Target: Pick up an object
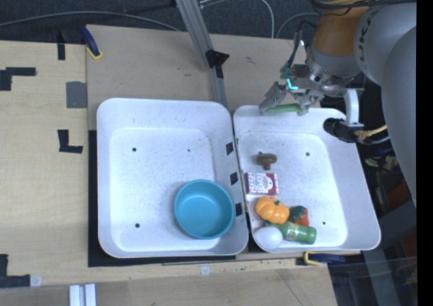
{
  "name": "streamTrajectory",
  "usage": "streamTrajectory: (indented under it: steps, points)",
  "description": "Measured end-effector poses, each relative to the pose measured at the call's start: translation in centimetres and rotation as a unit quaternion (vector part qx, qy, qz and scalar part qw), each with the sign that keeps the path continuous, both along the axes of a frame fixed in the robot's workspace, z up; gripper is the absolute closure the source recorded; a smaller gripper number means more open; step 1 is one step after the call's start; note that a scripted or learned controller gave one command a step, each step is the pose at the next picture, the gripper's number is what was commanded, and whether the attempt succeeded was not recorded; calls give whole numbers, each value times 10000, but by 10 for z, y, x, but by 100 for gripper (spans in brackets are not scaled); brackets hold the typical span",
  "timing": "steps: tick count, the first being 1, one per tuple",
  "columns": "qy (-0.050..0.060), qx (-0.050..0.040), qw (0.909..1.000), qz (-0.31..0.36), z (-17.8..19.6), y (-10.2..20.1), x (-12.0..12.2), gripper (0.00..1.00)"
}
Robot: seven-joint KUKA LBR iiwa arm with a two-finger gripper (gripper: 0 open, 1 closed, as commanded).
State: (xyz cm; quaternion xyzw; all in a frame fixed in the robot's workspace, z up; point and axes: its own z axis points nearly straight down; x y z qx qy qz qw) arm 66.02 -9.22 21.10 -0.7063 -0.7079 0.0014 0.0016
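Two white bins (pixel 108 162) are sitting side by side on my bench. My gripper (pixel 287 103) is hovering over the right bin's far rim, fingers spread, gripping nothing. Farther below it are lying: brown piece (pixel 266 159), small carton (pixel 262 182), orange pumpkin (pixel 272 210), green can (pixel 299 232), white egg (pixel 268 237). Farthest off, lower left: blue bowl (pixel 203 208).

Bowl (pixel 203 208) in left bin (pixel 115 162); toys (clustered) in right bin (pixel 338 183).
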Motion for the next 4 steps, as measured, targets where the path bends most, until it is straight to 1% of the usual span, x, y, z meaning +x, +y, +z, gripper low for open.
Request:
streamTrajectory:
  steps: [1, 2, 3, 4]
  points:
    - [-11, -3, 10000, 4, 1, 0, 1, 0]
    - [6, -7, 10000, 4, -44, 2, 5, 0]
    - [17, -5, 10000, -2, -107, -3, 0, 0]
    - [1, -8, 10000, 3, -124, -2, -1, 0]
